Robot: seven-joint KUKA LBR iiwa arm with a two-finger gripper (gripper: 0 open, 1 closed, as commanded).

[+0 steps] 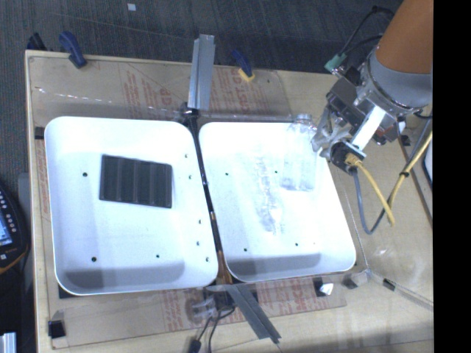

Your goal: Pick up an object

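Just left of the gripper (324, 144), its finger state unreadable, a clear plastic object (298, 157) stands in the right bin (243, 267).

We see two white bins (66, 134) side by side on the tabletop (44, 79), blue clamps (72, 48) along its far edge, and a grey metal bar (201, 68) between them.

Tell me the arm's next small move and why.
Probably bring the tool down and left over the clear plastic items in the right bin. The tool sits at that bin's upper right rim, above the nearest clear piece, with nothing visibly held. The dark ribbed block lies in the left bin, much farther away, so the clear items look like the closer pick.
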